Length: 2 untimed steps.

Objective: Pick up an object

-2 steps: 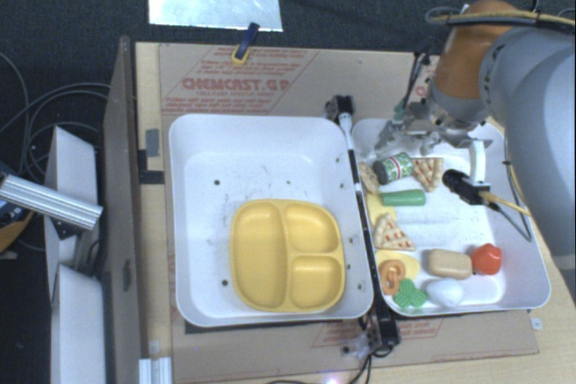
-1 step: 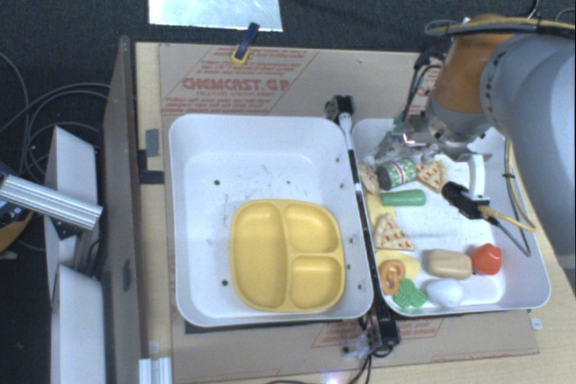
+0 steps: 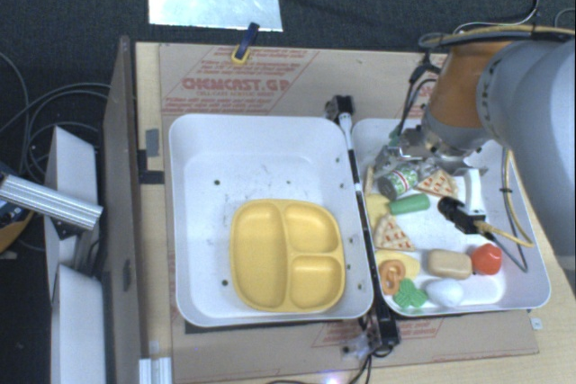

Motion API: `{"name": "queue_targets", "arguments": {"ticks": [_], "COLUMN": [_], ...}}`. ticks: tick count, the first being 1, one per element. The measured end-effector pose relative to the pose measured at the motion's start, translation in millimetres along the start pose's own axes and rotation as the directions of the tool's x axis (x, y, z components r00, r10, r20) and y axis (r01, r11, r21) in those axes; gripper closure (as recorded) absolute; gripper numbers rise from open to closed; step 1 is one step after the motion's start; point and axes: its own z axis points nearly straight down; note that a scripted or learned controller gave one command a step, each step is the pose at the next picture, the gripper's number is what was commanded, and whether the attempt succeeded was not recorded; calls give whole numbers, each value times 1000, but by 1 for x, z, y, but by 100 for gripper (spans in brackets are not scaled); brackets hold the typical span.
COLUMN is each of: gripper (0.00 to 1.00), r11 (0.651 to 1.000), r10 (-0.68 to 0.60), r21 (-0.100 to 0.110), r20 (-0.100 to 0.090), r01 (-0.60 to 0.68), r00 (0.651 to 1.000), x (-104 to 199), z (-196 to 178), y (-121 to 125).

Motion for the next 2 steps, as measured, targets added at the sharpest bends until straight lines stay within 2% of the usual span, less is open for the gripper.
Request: {"name": "queue_targets", "arguments": {"ticks": [1, 2], "gripper": [100, 0], "r11": [1000, 1000], "r10": [-4, -5], "r21": [1, 2], "r20": [-7, -7], "r01": [4, 5], "r00": [1000, 1000], "x": [5, 5], "z": [-10, -9], "y": [1, 1]}}
